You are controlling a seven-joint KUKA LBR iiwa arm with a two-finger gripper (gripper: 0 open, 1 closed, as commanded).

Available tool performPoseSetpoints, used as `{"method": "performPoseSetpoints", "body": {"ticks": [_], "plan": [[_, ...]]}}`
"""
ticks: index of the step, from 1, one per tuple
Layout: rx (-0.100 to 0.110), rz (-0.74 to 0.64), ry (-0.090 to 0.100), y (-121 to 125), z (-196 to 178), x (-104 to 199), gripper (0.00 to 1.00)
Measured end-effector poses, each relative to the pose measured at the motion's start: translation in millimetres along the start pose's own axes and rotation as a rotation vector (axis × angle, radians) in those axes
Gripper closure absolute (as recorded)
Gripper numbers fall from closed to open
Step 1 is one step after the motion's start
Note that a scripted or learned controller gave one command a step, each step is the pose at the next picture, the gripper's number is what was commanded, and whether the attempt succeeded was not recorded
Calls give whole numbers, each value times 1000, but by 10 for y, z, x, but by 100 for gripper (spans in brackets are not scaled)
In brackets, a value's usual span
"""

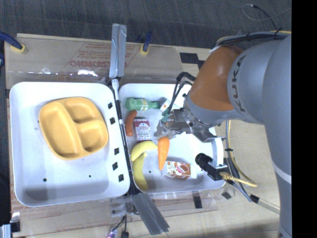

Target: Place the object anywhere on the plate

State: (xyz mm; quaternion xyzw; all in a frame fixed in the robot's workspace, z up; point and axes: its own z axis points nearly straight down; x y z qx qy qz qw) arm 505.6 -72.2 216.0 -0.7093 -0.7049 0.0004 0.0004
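A yellow divided plate (74,128) lies in the left bin (29,182). An orange carrot (162,153) points downward in the middle of the right bin (208,185). My gripper (167,127) is directly above the carrot's upper end, which meets the gripper's tip. The arm's orange band and grey body cover the bin's right side.
Near the carrot in the right bin are a green bottle (137,103), a reddish sausage (130,123), a small red pack (142,129), a yellow banana (139,165) and a small carton (177,170). A metal divider (117,51) separates the bins.
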Motion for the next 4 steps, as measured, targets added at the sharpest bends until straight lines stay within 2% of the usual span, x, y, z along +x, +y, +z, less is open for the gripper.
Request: {"method": "performPoseSetpoints", "body": {"ticks": [1,2,3,4], "plan": [[3,-25,0,-296,253,-82,100],[0,-97,-1,1045,-876,655,100],[5,-192,0,1304,-274,1364,100],[5,-192,0,1305,-279,1364,0]]}}
